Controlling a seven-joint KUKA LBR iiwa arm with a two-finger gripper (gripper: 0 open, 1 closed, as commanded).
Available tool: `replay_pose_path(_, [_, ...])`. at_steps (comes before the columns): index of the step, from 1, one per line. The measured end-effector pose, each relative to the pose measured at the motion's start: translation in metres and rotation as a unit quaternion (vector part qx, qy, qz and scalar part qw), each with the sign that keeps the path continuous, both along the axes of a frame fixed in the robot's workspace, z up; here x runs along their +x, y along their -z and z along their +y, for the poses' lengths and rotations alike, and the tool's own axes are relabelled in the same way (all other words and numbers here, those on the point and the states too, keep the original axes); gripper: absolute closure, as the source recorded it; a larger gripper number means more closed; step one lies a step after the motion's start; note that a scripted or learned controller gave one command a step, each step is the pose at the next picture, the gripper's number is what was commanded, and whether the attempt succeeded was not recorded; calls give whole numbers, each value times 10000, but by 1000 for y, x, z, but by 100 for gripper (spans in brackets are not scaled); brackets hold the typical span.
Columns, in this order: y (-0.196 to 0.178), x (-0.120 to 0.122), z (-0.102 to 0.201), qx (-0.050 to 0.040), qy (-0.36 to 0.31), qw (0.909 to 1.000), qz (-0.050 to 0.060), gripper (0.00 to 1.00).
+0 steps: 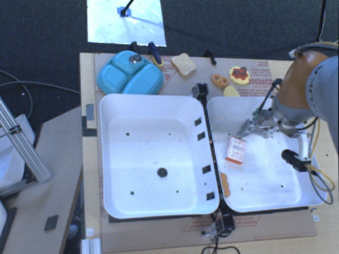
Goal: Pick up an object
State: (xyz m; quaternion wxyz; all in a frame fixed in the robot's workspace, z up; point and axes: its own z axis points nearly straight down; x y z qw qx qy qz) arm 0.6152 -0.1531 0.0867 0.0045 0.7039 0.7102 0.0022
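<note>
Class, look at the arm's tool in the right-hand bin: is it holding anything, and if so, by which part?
Nothing is held. The tool hangs just above the small orange-and-white carton, which lies flat on the floor of the right white bin.

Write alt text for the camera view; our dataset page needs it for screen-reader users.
A grey robot arm reaches from the right over the right white bin, its gripper just above a small red-and-white box lying in that bin. The left bin holds a small dark disc; a blue tray and toy food sit behind the bins.
</note>
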Motion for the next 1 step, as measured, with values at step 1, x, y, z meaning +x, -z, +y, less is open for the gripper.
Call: replay_pose_path(1, [-3,56,-55,14,27,10000,23,0])
